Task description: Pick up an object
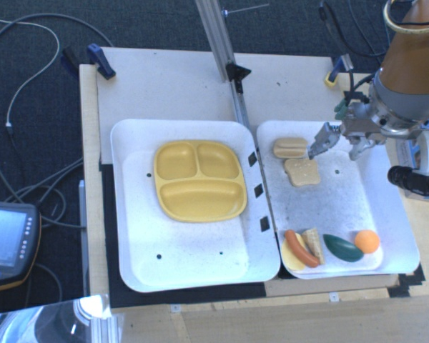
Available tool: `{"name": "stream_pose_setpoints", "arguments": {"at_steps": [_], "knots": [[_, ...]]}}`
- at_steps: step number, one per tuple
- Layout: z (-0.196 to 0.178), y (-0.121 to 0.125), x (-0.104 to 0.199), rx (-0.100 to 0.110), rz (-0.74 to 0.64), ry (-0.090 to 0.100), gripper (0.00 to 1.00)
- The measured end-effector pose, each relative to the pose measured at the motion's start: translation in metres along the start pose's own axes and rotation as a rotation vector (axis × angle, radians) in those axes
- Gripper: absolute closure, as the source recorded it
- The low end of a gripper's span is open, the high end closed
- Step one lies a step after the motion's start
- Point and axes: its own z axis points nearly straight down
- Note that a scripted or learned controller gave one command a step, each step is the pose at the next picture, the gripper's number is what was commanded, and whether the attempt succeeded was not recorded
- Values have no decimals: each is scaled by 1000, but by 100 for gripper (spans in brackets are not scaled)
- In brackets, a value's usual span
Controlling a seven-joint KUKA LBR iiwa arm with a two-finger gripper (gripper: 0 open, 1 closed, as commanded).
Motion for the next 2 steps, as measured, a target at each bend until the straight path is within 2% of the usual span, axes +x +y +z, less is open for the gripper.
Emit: {"name": "stream_pose_setpoints", "arguments": {"at_steps": [1,2], "knots": [[0,0,0,0,0,0,0],[43,3,-3,4,1,0,0]]}}
